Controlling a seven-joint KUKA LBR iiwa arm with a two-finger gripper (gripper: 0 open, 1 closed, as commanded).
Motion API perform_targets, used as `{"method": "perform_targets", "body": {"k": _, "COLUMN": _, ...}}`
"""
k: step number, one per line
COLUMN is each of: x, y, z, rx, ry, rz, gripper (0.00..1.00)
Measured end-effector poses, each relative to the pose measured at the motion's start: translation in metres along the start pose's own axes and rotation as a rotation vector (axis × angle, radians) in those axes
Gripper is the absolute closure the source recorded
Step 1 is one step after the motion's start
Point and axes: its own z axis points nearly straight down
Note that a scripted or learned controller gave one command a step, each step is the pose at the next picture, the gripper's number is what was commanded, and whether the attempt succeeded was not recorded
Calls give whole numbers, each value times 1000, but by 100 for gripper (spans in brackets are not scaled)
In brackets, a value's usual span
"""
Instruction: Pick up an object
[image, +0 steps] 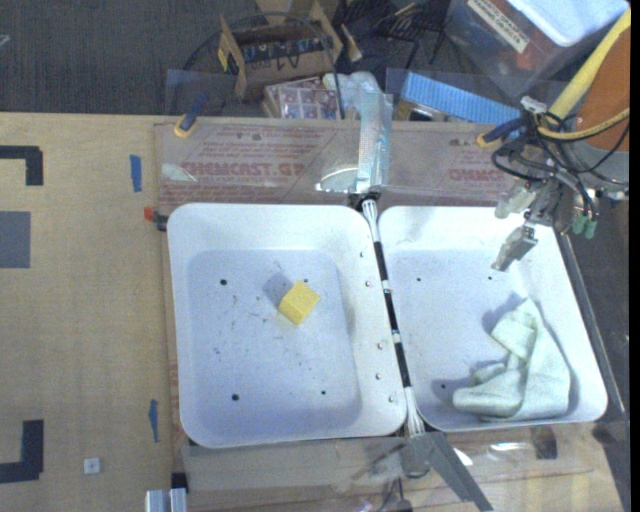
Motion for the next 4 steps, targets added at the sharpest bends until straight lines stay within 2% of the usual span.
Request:
{"method": "perform_targets", "body": {"k": 1, "x": -10, "y": 85, "z": 54, "rx": -3, "ry": 2, "rz": -352, "gripper": 0}}
{"method": "perform_targets", "body": {"k": 2, "x": 6, "y": -28, "z": 51, "rx": -2, "ry": 2, "rz": -624, "gripper": 0}}
{"method": "perform_targets", "body": {"k": 3, "x": 1, "y": 69, "z": -18, "rx": -3, "ry": -3, "rz": -787, "gripper": 0}}
{"method": "perform_targets", "body": {"k": 4, "x": 1, "y": 68, "z": -18, "rx": -3, "ry": -2, "rz": -786, "gripper": 0}}
